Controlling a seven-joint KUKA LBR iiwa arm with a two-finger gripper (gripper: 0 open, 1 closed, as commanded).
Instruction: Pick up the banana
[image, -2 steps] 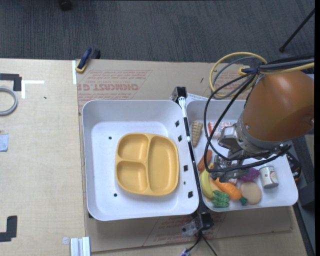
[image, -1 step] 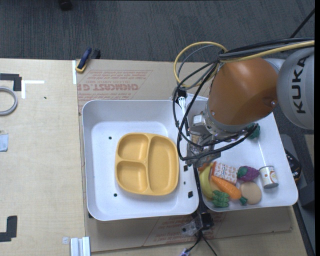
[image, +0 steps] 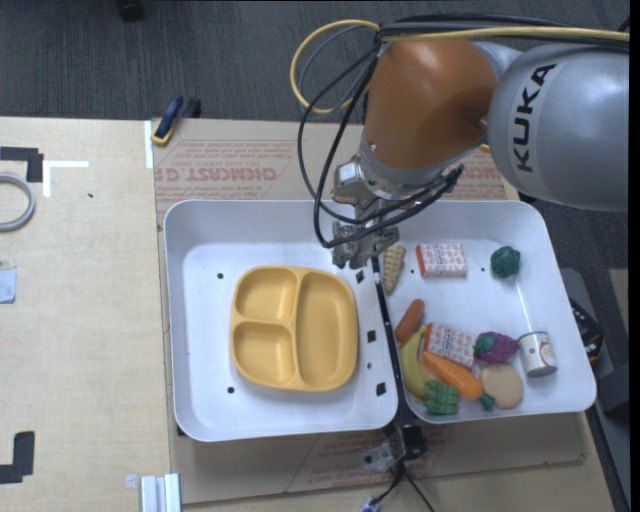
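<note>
Banana (image: 408, 362): there is one, yellow and gently curved. It lies in the right bin (image: 560, 300) close along that bin's left wall, toward the near end. Its near end is tucked under the other toys, so its full length cannot be seen. A reddish sausage (image: 409, 320) lies just beyond its far end, and a carrot (image: 455, 375) crosses beside it.

There are two white bins side by side on the surface (image: 80, 330). The left bin (image: 195, 300) holds one thing, a yellow plate (image: 296, 327) divided into three compartments.

The right bin holds eleven toys in all. Besides the banana, sausage and carrot, there are:
- two red-and-white packets, one (image: 441, 260) at the far side and one (image: 452, 345) touching the banana
- one ear of corn (image: 393, 268)
- one dark green piece (image: 506, 261) at the far right
- one purple vegetable (image: 495, 347)
- one small can (image: 538, 353)
- one round tan piece (image: 503, 387)
- one leafy green piece (image: 440, 397) at the near edge

The claw (image: 362, 245) hangs over the far end of the divide between the bins, just beside the corn and well apart from the banana. I cannot tell whether it is apart or together, because the wrist and cables hide it.
</note>
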